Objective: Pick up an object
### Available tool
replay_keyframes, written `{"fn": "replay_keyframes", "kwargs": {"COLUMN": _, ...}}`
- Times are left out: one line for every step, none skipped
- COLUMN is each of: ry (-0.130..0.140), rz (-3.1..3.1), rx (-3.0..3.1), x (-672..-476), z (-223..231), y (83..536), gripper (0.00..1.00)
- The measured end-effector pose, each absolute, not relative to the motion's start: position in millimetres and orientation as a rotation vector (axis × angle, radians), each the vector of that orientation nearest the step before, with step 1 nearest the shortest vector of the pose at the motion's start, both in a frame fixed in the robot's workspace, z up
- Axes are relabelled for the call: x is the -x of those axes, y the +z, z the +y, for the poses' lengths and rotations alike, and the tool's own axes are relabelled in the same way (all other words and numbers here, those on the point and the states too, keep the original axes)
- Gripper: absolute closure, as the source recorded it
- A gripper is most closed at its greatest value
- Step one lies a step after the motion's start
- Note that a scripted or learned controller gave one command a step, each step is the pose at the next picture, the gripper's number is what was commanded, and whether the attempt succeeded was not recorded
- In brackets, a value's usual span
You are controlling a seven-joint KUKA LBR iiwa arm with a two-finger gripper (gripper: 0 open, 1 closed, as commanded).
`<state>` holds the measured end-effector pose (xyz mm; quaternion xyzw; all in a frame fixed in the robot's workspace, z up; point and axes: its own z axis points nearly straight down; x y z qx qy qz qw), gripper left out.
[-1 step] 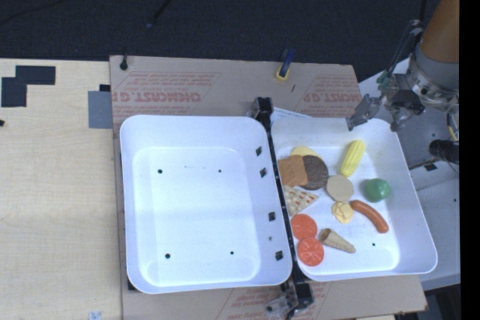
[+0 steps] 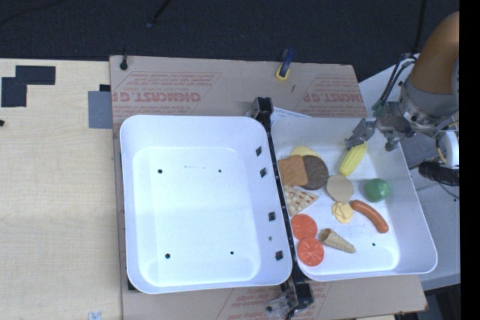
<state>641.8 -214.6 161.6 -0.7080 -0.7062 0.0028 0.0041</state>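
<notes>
two dark fingers of the gripper stand spread apart at the right of the frame, over the upper edge of the right bin, with nothing between them. the left fingertip hangs just above the upper end of a yellow corn cob; whether it touches the cob cannot be told. above the gripper the grey wrist rises to the orange band at the upper right edge of the frame.

the corn cob is short, bright yellow, tilted with its upper end toward the upper right, lying in the upper middle of the right bin. to its left sit a brown cookie and a dark round patty, overlapping, with a pale yellow piece behind them. below the cob lies a beige round disc, and to the right of that a green ball. an orange-red sausage lies slanted beneath the ball, beside a small cream lump. lower left in this bin are a waffle wedge, two red tomato slices and a tan cone.

the left bin fills the middle of the frame, touching the right bin along a black hinge strip. both rest on a cardboard sheet on the pale wooden bench.
</notes>
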Motion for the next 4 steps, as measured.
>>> {"fn": "replay_keyframes", "kwargs": {"ry": 0.005, "rz": -2.221, "rx": 2.213, "x": -643.0, "z": -210, "y": 82, "gripper": 0.0}}
{"fn": "replay_keyframes", "kwargs": {"ry": 0.001, "rz": -2.226, "rx": 2.215, "x": -644.8, "z": -211, "y": 98, "gripper": 1.0}}
{"fn": "replay_keyframes", "kwargs": {"ry": 0.0, "rz": -2.222, "rx": 2.215, "x": -643.8, "z": -152, "y": 87, "gripper": 1.0}}
{"fn": "replay_keyframes", "kwargs": {"ry": -0.013, "rz": -2.234, "rx": 2.213, "x": -646.3, "z": -50, "y": 195, "gripper": 1.0}}
